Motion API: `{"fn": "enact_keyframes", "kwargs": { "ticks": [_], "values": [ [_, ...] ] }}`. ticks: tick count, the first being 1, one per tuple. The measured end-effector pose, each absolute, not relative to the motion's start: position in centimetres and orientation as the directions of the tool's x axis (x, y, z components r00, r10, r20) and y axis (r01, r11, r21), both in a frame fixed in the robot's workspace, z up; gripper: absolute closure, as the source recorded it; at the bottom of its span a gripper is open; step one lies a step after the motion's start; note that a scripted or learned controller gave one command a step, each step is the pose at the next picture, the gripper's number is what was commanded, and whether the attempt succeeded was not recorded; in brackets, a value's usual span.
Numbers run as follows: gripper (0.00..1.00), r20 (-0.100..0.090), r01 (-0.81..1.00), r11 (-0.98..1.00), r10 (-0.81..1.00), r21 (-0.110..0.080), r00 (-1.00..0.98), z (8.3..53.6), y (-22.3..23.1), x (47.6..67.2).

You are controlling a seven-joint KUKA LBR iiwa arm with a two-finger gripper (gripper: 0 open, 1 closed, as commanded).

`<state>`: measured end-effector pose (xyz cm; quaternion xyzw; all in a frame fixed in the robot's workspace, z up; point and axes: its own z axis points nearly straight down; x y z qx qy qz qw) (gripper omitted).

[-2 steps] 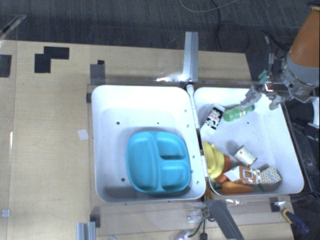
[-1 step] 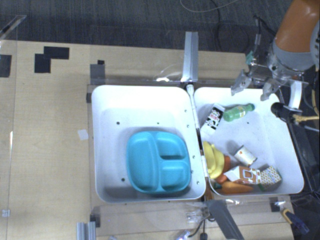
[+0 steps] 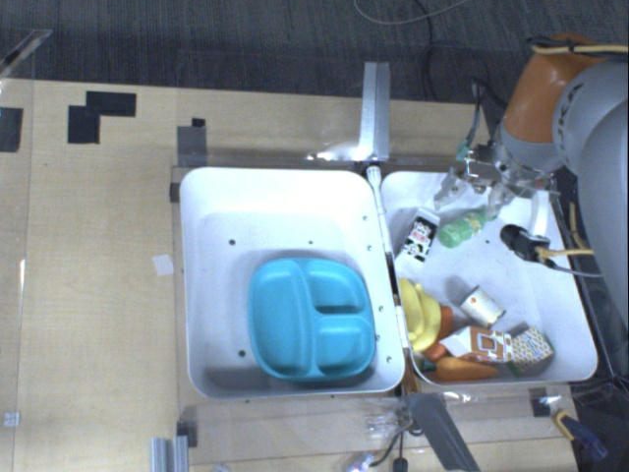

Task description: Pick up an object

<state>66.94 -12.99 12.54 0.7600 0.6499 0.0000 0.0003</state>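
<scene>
My gripper hangs over the far part of the right bin, open, with nothing between its fingers. Just below it a green bottle lies on the bin floor. To the left of the bottle is a small black-and-white pack. Nearer the front lie a yellow banana, a white cylinder, an orange carrot and a colourful printed box.
The left bin holds a blue divided plate toward its front. A metal post stands behind the wall between the two bins. The arm's grey and orange body fills the far right.
</scene>
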Motion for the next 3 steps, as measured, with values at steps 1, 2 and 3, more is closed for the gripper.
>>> {"fn": "enact_keyframes", "kwargs": {
  "ticks": [1, 2, 3],
  "values": [
    [0.00, -0.001, 0.980, -0.200, 0.980, 0.006, 0.200, 8.6, -18.6, 66.3],
    [0.00, 0.000, 0.977, -0.213, 0.977, 0.008, 0.213, 8.7, -17.5, 63.5],
    [1.00, 0.002, 0.977, -0.211, 0.977, 0.012, 0.211, 9.7, -17.4, 63.7]
  ]
}}
